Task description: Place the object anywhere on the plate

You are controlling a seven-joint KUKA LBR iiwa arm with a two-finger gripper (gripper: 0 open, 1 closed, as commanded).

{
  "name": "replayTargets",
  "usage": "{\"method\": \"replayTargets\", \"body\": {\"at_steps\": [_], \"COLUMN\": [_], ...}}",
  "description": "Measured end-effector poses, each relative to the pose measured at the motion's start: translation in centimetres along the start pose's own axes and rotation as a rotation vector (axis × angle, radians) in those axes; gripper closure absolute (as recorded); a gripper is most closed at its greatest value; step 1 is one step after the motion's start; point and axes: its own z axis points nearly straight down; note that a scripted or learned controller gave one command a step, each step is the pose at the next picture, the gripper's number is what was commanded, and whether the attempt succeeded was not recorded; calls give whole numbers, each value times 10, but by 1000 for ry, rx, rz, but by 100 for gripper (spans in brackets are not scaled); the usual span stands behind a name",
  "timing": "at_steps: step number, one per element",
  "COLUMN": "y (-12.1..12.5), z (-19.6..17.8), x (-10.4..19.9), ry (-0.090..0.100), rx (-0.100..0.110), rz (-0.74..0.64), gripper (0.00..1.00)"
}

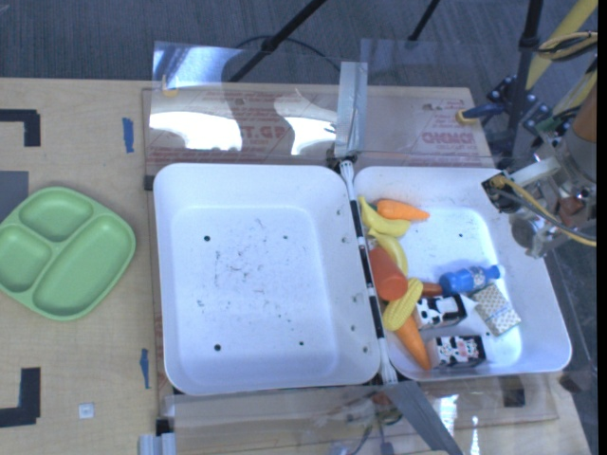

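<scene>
A green divided plate (64, 250) lies on the wooden bench at the far left, outside both bins. The right bin (537, 344) holds a pile of toy items: an orange carrot (402, 211), a yellow banana (390, 241), a red-orange bottle (387, 271), a blue bottle (469, 279), another orange carrot (410, 341), two black-and-white cow-patterned pieces (459, 351) and a speckled tan block (496, 309). My gripper (537, 237) hangs at the right edge of the view, over the right bin's far right rim, apart from the pile.
The left bin (166, 282) stands between the plate and the right bin. A clear panel (237, 112) and a metal post (351, 107) rise behind the bins. Black tape marks (21, 126) lie on the bench near the plate.
</scene>
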Motion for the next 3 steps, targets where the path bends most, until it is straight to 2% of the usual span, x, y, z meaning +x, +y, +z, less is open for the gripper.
{"method": "replayTargets", "body": {"at_steps": [1, 2, 3], "y": [-3, 7, 18], "z": [56, 55, 15], "x": [-97, -94, -101], "ry": [-3, 6, 1], "rx": [12, 23, 0], "rz": [10, 2, 16], "gripper": [100, 100, 100]}}
